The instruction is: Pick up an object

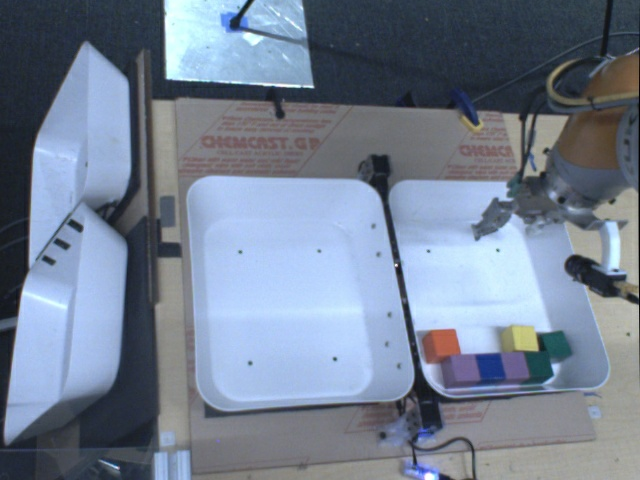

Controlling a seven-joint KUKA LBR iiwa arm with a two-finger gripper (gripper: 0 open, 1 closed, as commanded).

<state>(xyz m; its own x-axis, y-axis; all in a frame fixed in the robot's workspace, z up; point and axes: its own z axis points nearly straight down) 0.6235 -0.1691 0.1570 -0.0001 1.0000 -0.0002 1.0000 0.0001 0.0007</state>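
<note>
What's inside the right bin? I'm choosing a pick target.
Right bin: orange block, yellow block, green block, and a purple-blue-purple row, along its near edge. Their undersides are hidden.

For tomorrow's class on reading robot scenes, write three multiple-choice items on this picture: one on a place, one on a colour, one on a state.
1. Where do the small coloured blocks lie?
A. Near edge of the right-hand white bin
B. Middle of the left-hand white bin
C. On the cardboard sheet behind the bins

2. What colour is the leftmost block in the cluster?
A. Blue
B. Orange
C. White

3. How does the two-finger gripper stand to the blocks?
A. Resting on them
B. Pushing them sideways
C. Apart from them, over the bin's far part

Answers: 1 A, the cluster sits along that bin's near wall. 2 B, the orange cube ends the row on the left. 3 C, bare bin floor separates gripper and blocks.
</note>
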